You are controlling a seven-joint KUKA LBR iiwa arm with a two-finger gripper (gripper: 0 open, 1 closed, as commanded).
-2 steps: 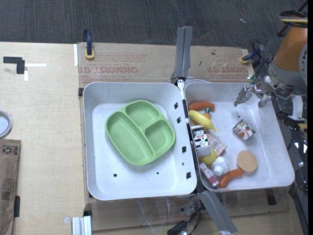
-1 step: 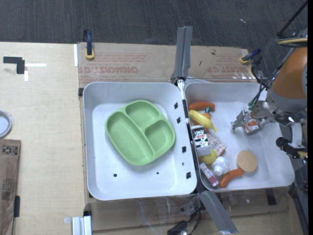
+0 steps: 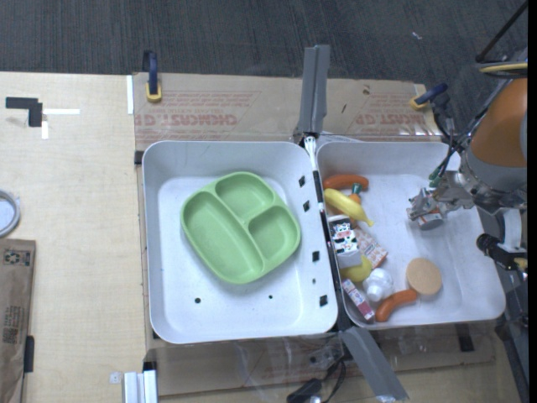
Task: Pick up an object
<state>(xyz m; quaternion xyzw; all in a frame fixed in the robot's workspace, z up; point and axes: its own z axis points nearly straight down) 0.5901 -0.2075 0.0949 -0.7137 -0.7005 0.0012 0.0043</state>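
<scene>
While the gripper [image 3: 426, 211] is poised low over the right bin [image 3: 470, 309] near its right edge, whether it is released or clenched cannot be told. A banana [image 3: 346, 205], carrot [image 3: 346, 180] and tan disc [image 3: 424, 276] are seen in that bin.

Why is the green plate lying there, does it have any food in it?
No, it's empty. The green plate lies flat in the left bin, and all three compartments show bare green.
</scene>
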